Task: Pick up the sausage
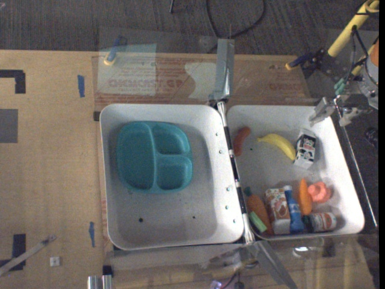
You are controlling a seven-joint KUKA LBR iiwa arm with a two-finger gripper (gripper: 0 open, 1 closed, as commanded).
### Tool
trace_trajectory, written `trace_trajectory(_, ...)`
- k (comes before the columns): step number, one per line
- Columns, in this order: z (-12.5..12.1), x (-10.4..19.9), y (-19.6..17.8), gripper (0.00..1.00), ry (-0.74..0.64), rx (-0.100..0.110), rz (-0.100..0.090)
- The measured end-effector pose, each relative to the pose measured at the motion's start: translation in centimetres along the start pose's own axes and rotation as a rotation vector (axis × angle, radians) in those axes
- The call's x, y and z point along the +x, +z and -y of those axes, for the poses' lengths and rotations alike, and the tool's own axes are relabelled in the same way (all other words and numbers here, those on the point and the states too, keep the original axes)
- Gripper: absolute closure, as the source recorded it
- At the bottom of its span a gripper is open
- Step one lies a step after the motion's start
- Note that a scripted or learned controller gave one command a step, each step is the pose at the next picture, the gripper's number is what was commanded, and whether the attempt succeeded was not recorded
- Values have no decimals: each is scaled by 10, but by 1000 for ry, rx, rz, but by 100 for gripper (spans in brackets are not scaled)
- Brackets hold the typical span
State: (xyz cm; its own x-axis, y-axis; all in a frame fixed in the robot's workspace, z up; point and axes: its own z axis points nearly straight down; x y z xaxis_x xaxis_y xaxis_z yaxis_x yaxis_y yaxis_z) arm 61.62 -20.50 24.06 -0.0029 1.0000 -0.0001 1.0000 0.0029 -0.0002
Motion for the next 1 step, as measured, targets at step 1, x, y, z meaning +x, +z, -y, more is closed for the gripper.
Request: trace_trajectory(1, -4, 77, 34, 0, -225, 1, 0)
